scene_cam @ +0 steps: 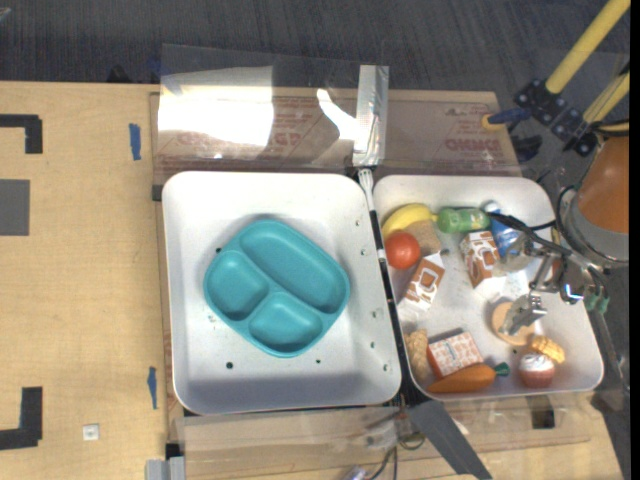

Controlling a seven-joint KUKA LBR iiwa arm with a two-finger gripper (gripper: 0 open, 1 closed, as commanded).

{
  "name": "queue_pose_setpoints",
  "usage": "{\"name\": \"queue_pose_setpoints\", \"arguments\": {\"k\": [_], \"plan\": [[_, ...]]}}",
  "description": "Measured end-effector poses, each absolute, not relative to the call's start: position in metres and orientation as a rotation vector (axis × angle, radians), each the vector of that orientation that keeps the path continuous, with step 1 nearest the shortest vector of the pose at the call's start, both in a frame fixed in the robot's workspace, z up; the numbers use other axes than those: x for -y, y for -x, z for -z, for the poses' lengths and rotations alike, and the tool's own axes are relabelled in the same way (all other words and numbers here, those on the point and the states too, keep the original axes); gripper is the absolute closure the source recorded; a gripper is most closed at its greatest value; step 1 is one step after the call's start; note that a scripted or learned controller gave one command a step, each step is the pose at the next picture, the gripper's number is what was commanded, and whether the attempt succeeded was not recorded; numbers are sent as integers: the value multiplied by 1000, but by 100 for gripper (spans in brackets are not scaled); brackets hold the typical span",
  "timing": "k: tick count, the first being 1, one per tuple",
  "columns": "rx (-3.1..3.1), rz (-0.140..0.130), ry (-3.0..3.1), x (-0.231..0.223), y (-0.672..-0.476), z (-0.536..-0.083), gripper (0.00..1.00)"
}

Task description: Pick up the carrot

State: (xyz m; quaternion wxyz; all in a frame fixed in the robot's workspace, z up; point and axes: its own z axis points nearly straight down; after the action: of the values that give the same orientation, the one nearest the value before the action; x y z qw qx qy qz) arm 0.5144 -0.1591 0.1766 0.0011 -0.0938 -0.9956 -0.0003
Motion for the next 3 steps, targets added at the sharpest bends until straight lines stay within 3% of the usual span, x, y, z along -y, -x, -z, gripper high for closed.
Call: {"name": "queue_pose_setpoints", "arguments": {"k": [1,2,3], "plan": [[3094,-1,711,157,-529,-122,0],[3127,-1,726,191,-512,-111,0],[3037,5,1021,171,-504,-110,0]]}}
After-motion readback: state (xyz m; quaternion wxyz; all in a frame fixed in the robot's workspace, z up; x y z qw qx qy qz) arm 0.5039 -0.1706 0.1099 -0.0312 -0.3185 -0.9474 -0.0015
